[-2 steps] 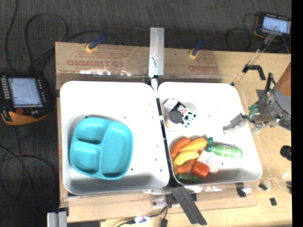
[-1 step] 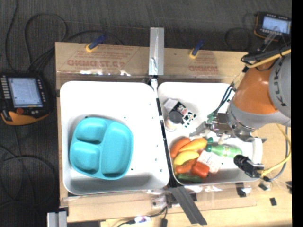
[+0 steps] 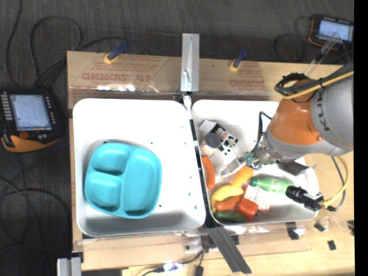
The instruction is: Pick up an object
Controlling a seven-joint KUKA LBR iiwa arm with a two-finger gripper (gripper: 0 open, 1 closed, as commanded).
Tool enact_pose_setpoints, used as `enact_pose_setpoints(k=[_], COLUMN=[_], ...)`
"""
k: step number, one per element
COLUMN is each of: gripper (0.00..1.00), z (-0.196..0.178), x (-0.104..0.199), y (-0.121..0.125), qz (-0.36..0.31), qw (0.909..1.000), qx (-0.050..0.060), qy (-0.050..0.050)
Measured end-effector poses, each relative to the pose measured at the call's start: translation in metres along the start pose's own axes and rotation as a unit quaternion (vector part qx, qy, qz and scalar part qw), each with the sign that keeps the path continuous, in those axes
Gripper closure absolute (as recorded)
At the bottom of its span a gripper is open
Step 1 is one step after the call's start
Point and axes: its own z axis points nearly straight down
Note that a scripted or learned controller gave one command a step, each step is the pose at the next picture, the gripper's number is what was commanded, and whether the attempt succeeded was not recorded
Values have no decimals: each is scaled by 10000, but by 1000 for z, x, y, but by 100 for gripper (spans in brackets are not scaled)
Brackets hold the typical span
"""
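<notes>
Gripper (image 3: pixel 251 161) low in the right bin (image 3: pixel 230 111), over the pile along its near edge; jaw state cannot be told. A carrot (image 3: pixel 240 179), orange and tapered, lies just beside it. Left bin (image 3: pixel 132 111) carries a turquoise divided plate (image 3: pixel 123 180).

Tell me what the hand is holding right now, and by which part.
Cannot be told: the hand sits low over the right white bin's clutter.
</notes>
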Motion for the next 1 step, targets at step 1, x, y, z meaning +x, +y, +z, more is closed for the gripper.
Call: enact_pose_setpoints(k=[1], gripper=[0], z=[9], x=[-32], y=[-4], qz=[-252], qw=[9997], qx=[-29], qy=[-3])
